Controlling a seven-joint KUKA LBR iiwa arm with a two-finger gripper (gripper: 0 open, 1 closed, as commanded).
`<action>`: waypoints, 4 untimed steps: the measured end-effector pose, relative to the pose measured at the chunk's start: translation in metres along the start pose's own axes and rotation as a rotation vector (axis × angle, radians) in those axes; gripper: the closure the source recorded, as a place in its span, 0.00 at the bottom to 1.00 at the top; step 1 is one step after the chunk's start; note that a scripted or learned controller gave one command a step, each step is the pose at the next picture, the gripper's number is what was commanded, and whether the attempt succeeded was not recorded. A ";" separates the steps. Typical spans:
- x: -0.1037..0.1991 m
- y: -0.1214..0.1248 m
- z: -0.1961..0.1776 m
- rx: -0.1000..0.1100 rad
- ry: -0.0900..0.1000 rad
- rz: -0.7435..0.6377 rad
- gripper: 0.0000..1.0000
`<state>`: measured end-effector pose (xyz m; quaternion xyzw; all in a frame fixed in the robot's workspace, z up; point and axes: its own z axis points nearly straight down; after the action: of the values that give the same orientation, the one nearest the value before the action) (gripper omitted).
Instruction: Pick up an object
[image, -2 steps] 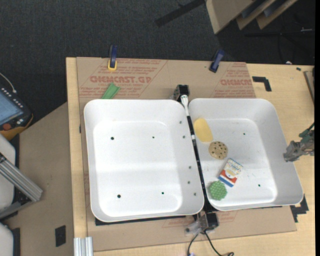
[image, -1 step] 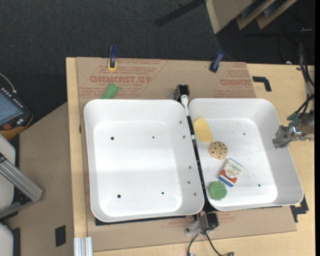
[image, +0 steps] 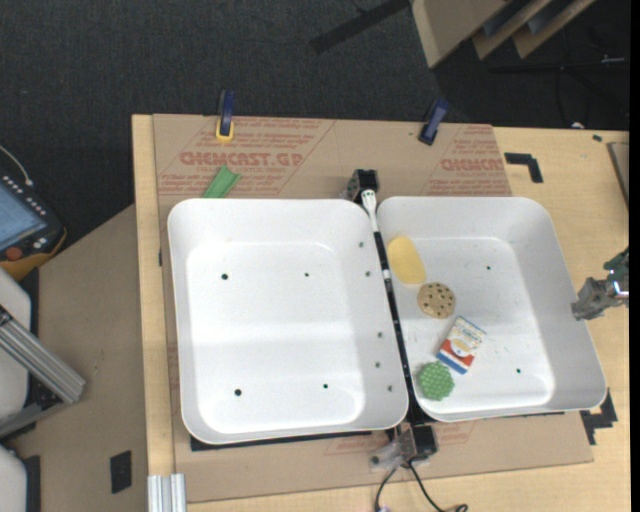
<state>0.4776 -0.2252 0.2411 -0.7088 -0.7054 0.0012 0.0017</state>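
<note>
Camera view puts four things in the right-hand shallow white bin (image: 520, 240): a pale yellow oval piece (image: 406, 259), a round tan cookie (image: 436, 299), a small red, white and blue carton (image: 460, 345), and a green round knobbly piece (image: 435, 380). The left-hand shallow white bin (image: 200, 260) sits alongside. My gripper (image: 600, 292) hangs at the frame's right edge; how far it's open I cannot tell.

A brown cardboard-covered bench (image: 330, 150) fills mid-frame, bearing two white bins side by side: the left bin (image: 200, 300), the right bin (image: 560, 300). A green strip (image: 220, 182) lies upper left.
</note>
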 end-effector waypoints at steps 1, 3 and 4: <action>0.009 0.087 -0.056 -0.016 -0.006 -0.011 1.00; 0.088 0.044 -0.030 0.000 0.004 -0.014 1.00; 0.093 -0.001 -0.019 0.000 0.001 -0.003 1.00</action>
<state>0.4771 -0.1322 0.2602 -0.7077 -0.7065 0.0008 0.0023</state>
